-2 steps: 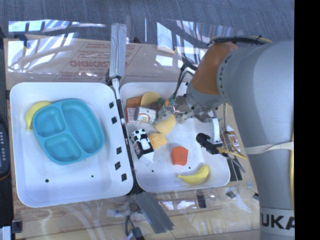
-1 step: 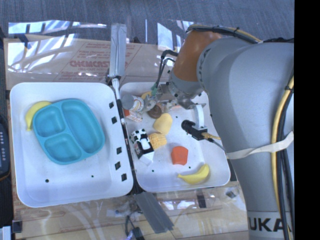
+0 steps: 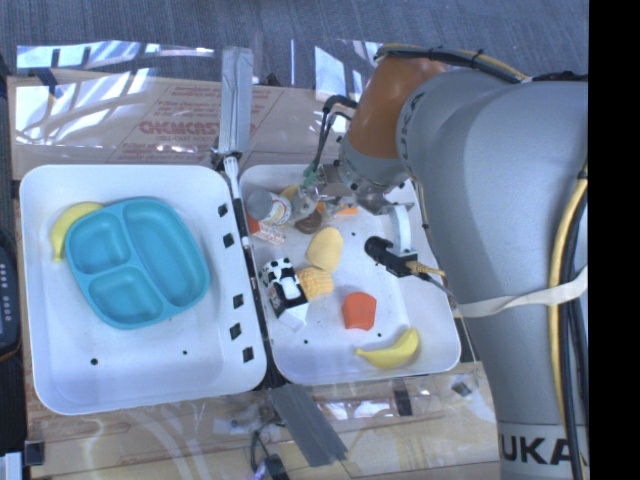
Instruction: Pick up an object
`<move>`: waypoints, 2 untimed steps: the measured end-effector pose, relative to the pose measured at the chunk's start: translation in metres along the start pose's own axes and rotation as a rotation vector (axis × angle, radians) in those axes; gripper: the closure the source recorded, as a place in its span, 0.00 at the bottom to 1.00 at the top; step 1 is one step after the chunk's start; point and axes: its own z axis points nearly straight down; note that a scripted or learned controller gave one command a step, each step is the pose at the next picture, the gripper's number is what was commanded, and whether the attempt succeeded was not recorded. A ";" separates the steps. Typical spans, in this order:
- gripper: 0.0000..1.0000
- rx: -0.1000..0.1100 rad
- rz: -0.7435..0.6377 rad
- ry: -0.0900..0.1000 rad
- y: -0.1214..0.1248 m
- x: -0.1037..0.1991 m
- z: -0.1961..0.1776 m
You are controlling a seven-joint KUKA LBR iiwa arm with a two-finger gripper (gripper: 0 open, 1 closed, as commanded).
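Okay, starting at the near edge of the right bin (image 3: 322, 356): a banana (image 3: 392, 349) lies there, well short of the claw (image 3: 318, 190) and out of play. Just beyond it sits an orange block (image 3: 360, 311), also well on the near side of the claw. Next come a black-and-white toy (image 3: 284, 284) and a yellow ridged piece (image 3: 318, 284), touching each other. Past those, a pale yellow egg-shaped piece (image 3: 325, 247) sits close on the claw's near side.

And now the claw itself, low over the far end of that bin. A jumble of small pieces (image 3: 300, 206) lies right under it, and a grey can (image 3: 262, 206) stands just beside it on the side away from the arm. Wide or narrow? I can't tell, the wrist and the clutter mask it, and I see nothing clearly held.

Off past the can, the left bin (image 3: 60, 360) carries a blue divided plate (image 3: 140, 260) with a yellow piece (image 3: 70, 224) poking out from under it, well apart from the claw.

My read is that this is the reach-and-grasp step, with the pick not yet made. The likely target is in that jumble or the can beside it. The next move calls for settling on one piece, not two, closing on it cleanly, then lifting straight up clear of its neighbours.
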 end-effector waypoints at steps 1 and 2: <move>1.00 -0.018 -0.047 0.001 0.008 0.085 -0.096; 0.00 -0.010 -0.043 0.000 0.006 0.083 -0.092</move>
